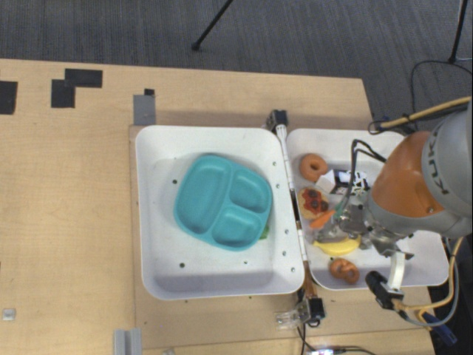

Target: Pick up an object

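The hand (347,224) was low in the right bin (425,272), at the end of the grey arm with its orange band (403,180), and it sat over the crowded middle of that bin's left half. Whether it was spread or pressed together could not be told; the wrist and its cables hid the tips from above, and nothing could be seen pinched there.

Just below it lay a yellow banana-like piece (338,248), touching or nearly touching the hand's underside. Just beside it on the left were an orange carrot-like piece (321,220) and a small red cluster of toy food (312,198). A brown round item (344,271) sat near the bin's front wall, and a doughnut (313,167) lay farther back, apart from the rest.

The risk, as I judged it, came from that crowding. Any of these pieces could serve as the object to pick up, but with three so close together the hand might close on two at once, or nudge one aside and catch only an edge. The banana-like piece looked smooth and curved, so a grip off its middle could let it roll out on the lift.

The left bin (155,198) held a teal divided tray (224,200), well apart on the counter (66,220).
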Controlling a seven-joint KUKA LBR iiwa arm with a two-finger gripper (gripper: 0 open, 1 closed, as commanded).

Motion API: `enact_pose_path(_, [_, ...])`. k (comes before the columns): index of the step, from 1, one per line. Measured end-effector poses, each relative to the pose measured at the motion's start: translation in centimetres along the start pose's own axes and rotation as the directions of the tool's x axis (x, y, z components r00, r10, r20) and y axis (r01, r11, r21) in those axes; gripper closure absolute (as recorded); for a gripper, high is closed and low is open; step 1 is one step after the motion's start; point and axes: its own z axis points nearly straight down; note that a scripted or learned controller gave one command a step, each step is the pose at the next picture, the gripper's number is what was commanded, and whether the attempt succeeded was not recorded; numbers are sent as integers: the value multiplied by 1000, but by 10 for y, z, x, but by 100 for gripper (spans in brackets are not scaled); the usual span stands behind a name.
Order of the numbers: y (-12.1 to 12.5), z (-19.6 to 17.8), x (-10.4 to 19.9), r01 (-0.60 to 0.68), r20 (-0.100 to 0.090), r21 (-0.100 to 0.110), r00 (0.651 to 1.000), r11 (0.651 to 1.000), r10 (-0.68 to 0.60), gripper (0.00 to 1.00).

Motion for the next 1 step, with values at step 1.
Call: enact_pose_path(1, [0, 0, 6, -189, 0, -4, 982, 982, 189, 0])
